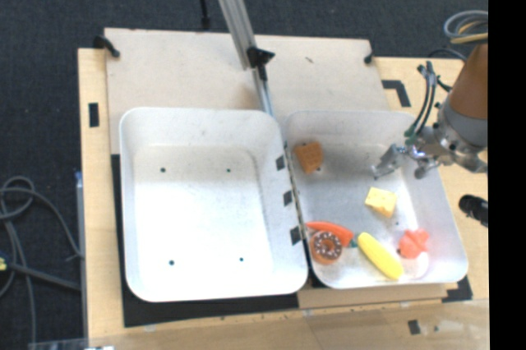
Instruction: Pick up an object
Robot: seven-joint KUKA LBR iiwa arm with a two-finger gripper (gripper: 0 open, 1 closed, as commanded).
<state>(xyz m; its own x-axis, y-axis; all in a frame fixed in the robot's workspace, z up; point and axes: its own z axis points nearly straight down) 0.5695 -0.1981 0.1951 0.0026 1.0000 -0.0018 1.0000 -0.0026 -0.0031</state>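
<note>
While nothing is sitting between the spread fingers, hovering gripper (404, 162) above right bin (345, 135), lining up over cheese wedge (380, 201).

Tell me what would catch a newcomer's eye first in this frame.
Probably the cluster of bright items in the right bin: a yellow banana-like piece, an orange-red piece, a pale yellow block and a brown chunk further back. Next, the arm's gripper hanging over that bin's far right part, above the block. The left bin draws little attention.
</note>
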